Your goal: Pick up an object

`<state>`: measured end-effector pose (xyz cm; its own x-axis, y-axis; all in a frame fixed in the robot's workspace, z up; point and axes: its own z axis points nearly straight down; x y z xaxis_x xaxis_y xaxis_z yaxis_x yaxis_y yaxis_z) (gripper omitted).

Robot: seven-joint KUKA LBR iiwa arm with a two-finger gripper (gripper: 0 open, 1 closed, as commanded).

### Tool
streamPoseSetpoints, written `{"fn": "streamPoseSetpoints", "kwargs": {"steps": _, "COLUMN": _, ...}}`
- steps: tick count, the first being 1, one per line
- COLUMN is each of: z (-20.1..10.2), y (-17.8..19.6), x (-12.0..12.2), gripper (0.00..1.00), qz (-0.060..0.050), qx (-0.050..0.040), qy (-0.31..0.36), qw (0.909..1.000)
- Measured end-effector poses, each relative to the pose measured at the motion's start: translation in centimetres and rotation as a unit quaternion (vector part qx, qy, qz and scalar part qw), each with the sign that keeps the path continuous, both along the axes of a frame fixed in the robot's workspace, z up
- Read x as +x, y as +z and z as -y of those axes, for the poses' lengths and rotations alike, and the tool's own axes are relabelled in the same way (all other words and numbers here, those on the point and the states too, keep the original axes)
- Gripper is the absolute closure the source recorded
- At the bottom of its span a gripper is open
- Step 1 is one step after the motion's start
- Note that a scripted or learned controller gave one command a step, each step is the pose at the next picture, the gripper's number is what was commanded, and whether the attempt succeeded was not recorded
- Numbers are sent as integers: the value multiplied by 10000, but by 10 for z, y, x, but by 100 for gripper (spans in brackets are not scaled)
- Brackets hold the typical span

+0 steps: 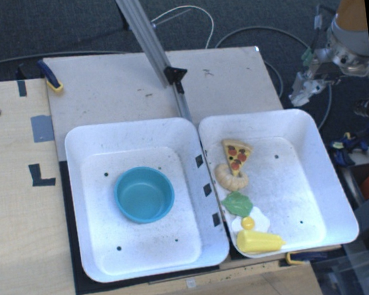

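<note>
- The gripper hangs at the far right of the scene, outside the bins, just past the far right corner of the right bin
- I cannot tell how the gripper is set; it is small and pale against the dark floor, and no object shows in it
- The arm rises above it toward the far right corner, grey with an orange section
- The right bin holds a row of toy foods along its left side, well apart from the gripper
- Farthest in the row is a pizza slice, its point aimed toward the near side
- A tan bread-like piece lies touching the pizza slice on its near side
- A green leafy piece sits just nearer than that
- A fried egg, white with a yellow yolk, lies beside the green piece
- A yellow wedge-shaped piece rests at the near left corner of the right bin, against the wall
- The left bin holds a blue bowl, upright, near its middle
- A grey metal bar slants from the far edge down to the seam between the two bins
</note>
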<state>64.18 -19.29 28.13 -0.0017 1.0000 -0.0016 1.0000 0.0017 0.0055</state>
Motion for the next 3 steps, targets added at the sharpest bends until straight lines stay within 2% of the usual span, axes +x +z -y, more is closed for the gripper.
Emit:
{"fn": "streamPoseSetpoints", "kwargs": {"steps": 2, "z": -117, "y": 3, "x": 8, "gripper": 100, "qz": -33, "qx": 19, "qy": 28, "qw": 10000}}
{"fn": "streamPoseSetpoints", "kwargs": {"steps": 3, "z": -173, "y": -17, "x": 15, "gripper": 100, "qz": -45, "qx": 15, "qy": 25, "qw": 10000}}
